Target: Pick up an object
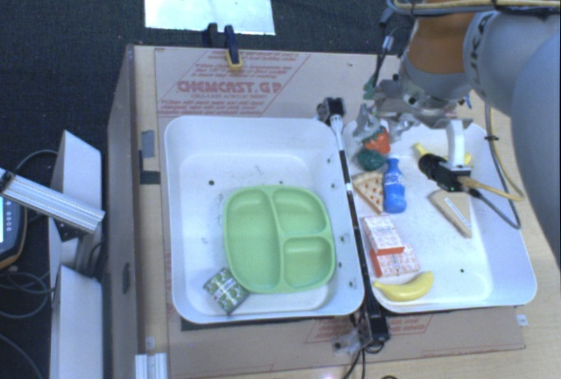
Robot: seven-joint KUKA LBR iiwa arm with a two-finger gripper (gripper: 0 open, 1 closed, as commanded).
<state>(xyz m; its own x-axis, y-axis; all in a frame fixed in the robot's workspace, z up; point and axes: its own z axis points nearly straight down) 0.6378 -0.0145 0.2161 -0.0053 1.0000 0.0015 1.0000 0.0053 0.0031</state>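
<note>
- We see the end effector (379, 133) low over the far left corner of the right bin (504, 285), close to the divider between the two bins; we cannot tell its state from this angle.
- Directly beneath it lie a small orange and green object (375, 149), then a blue bottle (394, 186) and a pizza slice toy (369, 190) just beside the divider.
- A red-and-white carton (390, 247) and a banana (405, 287) crowd the near left edge; a sandwich wedge (453, 212) lies mid-bin.
- We find bare floor toward the right bin's near right corner.
- The left bin (193, 158) holds a green divided plate (279, 238) and a small green packet (225, 289) near its front edge, with bare floor along its far side.
</note>
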